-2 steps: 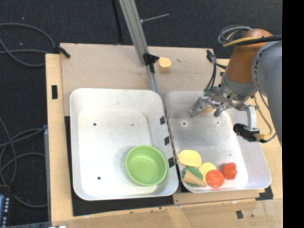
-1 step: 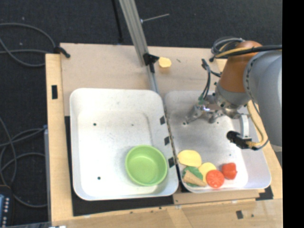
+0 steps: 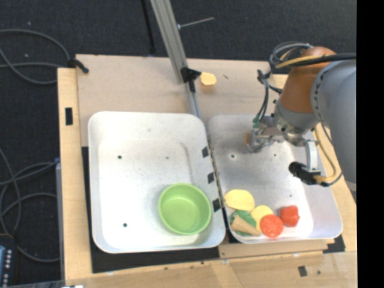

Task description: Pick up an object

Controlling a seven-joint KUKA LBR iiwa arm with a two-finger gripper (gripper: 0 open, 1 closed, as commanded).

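Hovering in the right bin (image 3: 312,221), the pincer (image 3: 257,138) carries nothing; its opening cannot be told. Descend squarely over the red tomato (image 3: 272,225).

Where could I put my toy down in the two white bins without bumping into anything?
The left bin has bare floor everywhere but its near right corner, where the green bowl sits. In the right bin, the middle is bare, between the tool and the toy food crowding its near edge.
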